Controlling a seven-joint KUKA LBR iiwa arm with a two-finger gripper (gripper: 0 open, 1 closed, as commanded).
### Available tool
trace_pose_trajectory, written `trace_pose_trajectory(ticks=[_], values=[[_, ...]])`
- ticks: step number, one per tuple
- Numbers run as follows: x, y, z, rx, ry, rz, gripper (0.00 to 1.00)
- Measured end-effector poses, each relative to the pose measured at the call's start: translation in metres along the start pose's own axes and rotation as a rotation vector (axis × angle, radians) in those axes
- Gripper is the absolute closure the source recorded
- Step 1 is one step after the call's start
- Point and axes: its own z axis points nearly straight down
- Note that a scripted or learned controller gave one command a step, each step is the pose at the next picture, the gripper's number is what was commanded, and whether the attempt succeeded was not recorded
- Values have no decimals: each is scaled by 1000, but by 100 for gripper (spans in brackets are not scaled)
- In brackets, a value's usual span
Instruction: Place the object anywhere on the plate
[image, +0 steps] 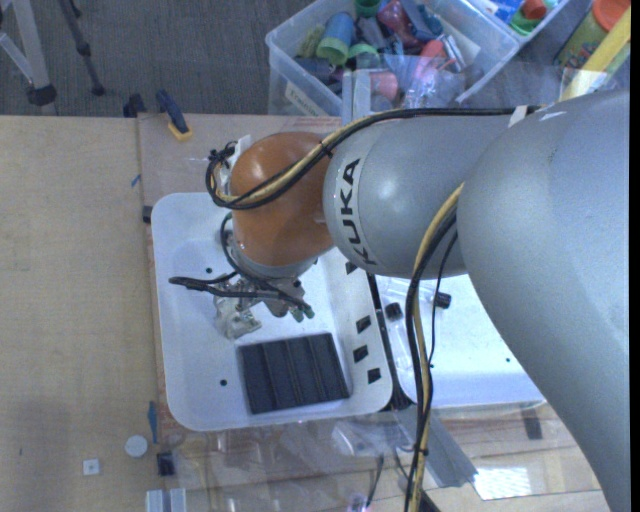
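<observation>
i'm seeing the left white bin (185, 330) sitting on the wooden bench (70, 300), a black ridged plate (292, 373) lying inside it, and the gripper (245, 305) hovering beside it, finger state untellable.

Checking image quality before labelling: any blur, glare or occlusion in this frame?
Camera view: lighting is even and soft, with only faint shadow under the arm on the left bin. The arm fills much of the right side and hides most of the right bin. The gripper looks slightly soft and cluttered. The dark ridged plate is sharp. Mild glare on clear plastic along the bottom edge.
</observation>
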Motion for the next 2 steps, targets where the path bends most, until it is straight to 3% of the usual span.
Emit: trace_pose_trajectory(ticks=[1,2], values=[[33,17,-116,-2,11,-71,100],[20,11,-206,-4,7,-556,100]])
